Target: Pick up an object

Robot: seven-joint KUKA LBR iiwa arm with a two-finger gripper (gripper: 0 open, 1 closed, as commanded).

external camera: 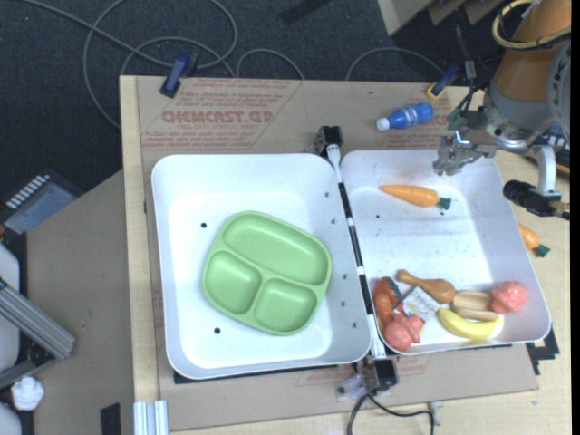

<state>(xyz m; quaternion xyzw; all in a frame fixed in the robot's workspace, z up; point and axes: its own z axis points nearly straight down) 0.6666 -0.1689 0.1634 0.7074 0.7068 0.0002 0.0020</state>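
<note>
- Dark carpet surrounds the bench, with thin cables looping across it at the top of the view.
- Brown board (236, 116) covers the bench top, printed with red lettering, and carries both bins side by side.
- Left bin (181, 184) is white and shallow; a green divided plate (265, 272) lies in its middle, turned at an angle, with three compartments.
- Right bin (480, 229) touches the left one along a shared edge, where black clips sit at the far and near ends.
- Grey arm (530, 80) with its orange band comes in from the upper right and ends above the far right corner of the right bin.
- Gripper (450, 159) hangs at that far rim — its tip is too small and blurred to say whether the fingers are spread or pressed together, and nothing is visibly between them.
- Blue and white bottle (406, 116) lies on its side on the board, just beyond the right bin.
- Carrot (410, 195) lies alone in the far part of the right bin, near the gripper and a little to its left, apart from it.
- Yellow banana (469, 324) rests at the near edge of the right bin, in a cluster of toy food.
- Chicken drumstick (426, 286) lies just behind the banana.
- Pink ball (510, 296) sits at the right end of the cluster, beside the banana.
- Red pieces (391, 320) crowd the left end of the cluster — what they are I cannot tell.
</note>
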